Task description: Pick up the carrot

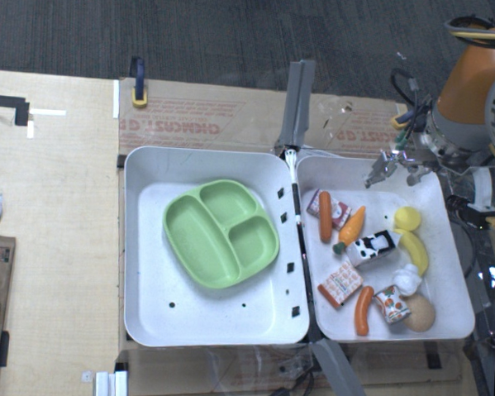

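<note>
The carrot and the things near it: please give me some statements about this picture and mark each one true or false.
1. The carrot lies in the right bin. True.
2. The green plate holds the carrot. False: the plate sits in the left bin, away from the carrot.
3. The gripper holds the carrot. False: it is above the right bin's far edge, away from the carrot.
4. A banana lies in the same bin as the carrot. True.

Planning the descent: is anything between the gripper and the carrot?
Nothing visible stands between them. The gripper is over the right bin's far edge; the carrot lies uncovered, though a sausage and milk carton crowd its sides.
</note>
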